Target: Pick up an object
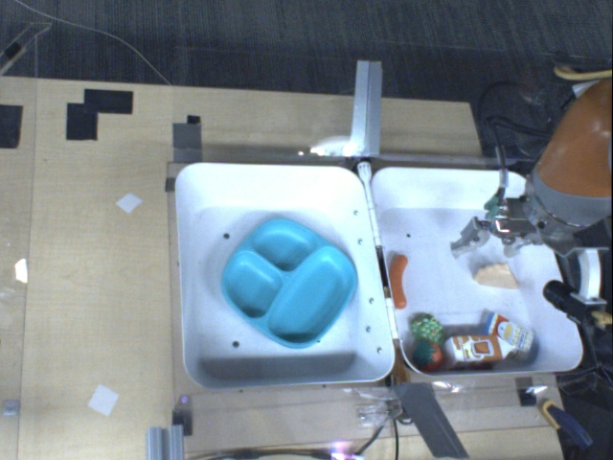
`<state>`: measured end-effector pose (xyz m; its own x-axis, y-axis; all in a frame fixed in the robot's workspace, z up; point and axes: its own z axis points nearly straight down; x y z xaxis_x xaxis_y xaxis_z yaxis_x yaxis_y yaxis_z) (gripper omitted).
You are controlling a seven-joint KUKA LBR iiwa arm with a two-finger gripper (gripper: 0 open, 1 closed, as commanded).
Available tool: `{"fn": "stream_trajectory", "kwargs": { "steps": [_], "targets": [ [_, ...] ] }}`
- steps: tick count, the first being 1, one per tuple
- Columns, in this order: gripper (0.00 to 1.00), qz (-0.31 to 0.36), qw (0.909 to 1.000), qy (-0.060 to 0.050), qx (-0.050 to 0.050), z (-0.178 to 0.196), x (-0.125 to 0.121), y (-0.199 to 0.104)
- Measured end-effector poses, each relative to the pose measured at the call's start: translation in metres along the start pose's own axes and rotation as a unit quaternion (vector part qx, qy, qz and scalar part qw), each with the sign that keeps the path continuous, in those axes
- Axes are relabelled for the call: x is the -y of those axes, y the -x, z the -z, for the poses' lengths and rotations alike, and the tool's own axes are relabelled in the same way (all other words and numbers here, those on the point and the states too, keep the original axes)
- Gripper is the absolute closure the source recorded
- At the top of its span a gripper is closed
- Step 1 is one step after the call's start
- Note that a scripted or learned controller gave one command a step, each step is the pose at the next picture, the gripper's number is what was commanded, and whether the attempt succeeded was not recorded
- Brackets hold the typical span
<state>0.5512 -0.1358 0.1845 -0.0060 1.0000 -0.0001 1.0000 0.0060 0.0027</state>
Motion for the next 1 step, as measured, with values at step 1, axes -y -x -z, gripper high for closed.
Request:
{"fn": "stream_trajectory", "kwargs": {
  "steps": [1],
  "targets": [
    [0.00,0.104,0.9946,0.001,0.001,-0.0229,-0.0138,0.0597]
  ]
}}
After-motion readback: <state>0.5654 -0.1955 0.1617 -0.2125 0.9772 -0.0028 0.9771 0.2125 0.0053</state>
